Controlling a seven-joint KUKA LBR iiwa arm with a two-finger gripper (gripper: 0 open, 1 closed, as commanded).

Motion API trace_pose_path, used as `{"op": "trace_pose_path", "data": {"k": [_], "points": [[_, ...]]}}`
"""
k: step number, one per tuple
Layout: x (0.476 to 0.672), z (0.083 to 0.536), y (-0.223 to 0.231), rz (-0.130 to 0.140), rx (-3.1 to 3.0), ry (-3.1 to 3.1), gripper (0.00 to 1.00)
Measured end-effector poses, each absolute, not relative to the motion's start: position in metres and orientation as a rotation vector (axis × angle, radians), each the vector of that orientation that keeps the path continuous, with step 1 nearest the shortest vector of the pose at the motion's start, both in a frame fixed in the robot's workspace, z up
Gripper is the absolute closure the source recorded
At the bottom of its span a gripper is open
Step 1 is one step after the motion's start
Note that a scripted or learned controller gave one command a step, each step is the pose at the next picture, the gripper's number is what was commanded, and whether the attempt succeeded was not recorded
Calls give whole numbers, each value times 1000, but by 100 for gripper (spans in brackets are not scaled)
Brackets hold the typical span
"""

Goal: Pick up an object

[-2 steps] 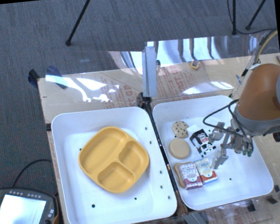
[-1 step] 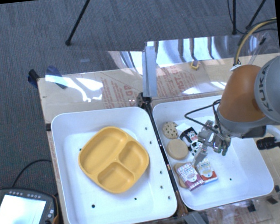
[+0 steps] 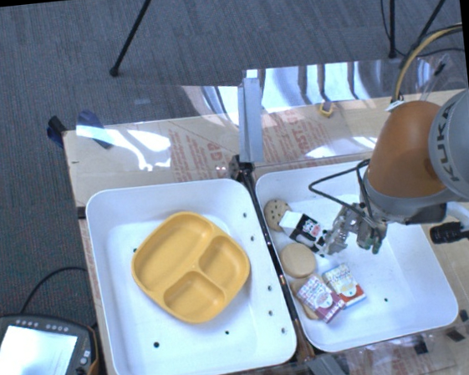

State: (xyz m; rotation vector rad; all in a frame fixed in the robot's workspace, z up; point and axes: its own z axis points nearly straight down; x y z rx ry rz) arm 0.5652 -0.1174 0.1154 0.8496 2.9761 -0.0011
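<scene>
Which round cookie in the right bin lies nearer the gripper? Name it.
The plain tan cookie, just left of the gripper. The other, the speckled cookie, lies farther up by the bin's left wall.

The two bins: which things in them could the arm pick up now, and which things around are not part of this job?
Belong to the job:
- gripper
- black-and-white packet
- chocolate-chip cookie
- round tan cookie
- two small snack packets
- right bin

Just lying about:
- yellow divided plate, alone in the left bin
- teach pendant
</scene>
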Motion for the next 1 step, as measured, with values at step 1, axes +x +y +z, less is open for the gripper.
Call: {"op": "trace_pose_path", "data": {"k": [1], "points": [[553,187,-50,2,607,3082,100]]}}
